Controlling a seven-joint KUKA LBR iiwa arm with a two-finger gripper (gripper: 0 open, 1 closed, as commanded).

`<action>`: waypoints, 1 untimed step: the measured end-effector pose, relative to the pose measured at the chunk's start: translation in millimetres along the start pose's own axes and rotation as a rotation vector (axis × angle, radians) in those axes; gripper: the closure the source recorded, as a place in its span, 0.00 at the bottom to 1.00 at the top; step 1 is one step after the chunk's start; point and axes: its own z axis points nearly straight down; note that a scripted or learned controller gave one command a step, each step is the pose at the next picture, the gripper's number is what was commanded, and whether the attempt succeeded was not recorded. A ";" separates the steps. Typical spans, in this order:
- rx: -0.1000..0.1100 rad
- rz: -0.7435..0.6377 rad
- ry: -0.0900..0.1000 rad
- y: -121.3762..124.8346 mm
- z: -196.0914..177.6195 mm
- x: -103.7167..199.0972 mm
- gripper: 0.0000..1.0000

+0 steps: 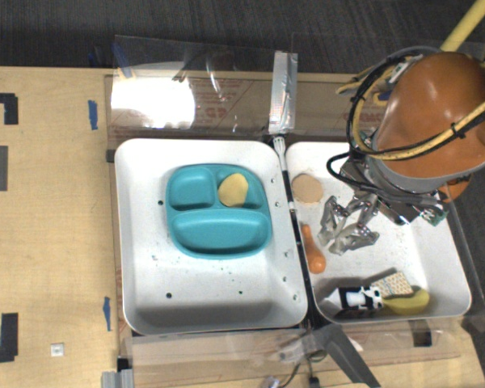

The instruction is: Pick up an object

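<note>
Reaching in from the right over the right bin (457, 285). Hovering with end effector (346, 231) spread open, gripping nothing, just right of a carrot (313, 250). Lying nearer the front wall: banana (411, 301), cow toy (360, 297).

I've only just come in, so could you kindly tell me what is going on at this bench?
A grey and orange robot arm reaches into the right bin, its pincer hanging low with nothing visibly between its fingers. Close by lie an orange carrot and a tan round piece; a banana and a small black and white toy sit nearer the front. In the left bin, a teal divided plate holds a yellow lump.
</note>
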 end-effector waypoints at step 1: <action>0.001 -0.085 0.002 -65.7 -39.6 18.1 1.00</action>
